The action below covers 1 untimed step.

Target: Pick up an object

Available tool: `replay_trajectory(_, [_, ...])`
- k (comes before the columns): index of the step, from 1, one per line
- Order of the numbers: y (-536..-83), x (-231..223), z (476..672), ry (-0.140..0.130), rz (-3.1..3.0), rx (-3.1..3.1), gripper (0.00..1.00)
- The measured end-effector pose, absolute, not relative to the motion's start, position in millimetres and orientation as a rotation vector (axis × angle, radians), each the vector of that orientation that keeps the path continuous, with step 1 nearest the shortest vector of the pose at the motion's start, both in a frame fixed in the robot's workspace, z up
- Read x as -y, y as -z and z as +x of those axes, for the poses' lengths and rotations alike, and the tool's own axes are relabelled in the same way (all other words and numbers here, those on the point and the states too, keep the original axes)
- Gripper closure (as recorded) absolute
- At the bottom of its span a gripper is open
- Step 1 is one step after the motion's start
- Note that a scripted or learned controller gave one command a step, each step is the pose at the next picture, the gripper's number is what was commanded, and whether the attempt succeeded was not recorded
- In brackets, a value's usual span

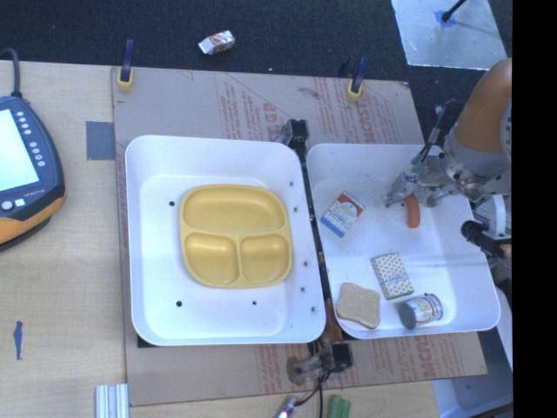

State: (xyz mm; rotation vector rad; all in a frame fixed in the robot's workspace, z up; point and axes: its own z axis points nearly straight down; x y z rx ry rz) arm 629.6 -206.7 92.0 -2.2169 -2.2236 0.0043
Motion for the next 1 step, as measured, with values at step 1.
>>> replay_trajectory(1, [-102.6,207.5,629.8,-0.005,-2.216,2.225,1.0])
